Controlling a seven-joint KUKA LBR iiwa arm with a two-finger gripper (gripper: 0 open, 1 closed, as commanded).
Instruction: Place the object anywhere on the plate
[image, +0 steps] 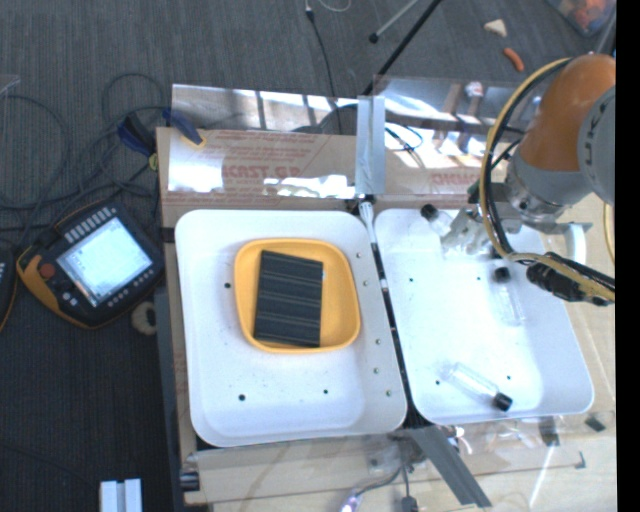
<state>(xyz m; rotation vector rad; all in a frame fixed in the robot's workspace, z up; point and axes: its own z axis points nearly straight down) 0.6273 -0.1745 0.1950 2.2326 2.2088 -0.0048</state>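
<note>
A ridged block (289, 297) is lying on the plate (343, 305) in the left bin (200, 330) — a clear tube (478, 385) is resting in the right bin (560, 370).

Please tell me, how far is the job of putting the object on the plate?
It looks done: the dark ribbed object lies flat on the yellow plate in the left bin. The arm's gripper is over the right bin, apart from the plate. Nothing seems left, except perhaps pulling the arm away.
</note>
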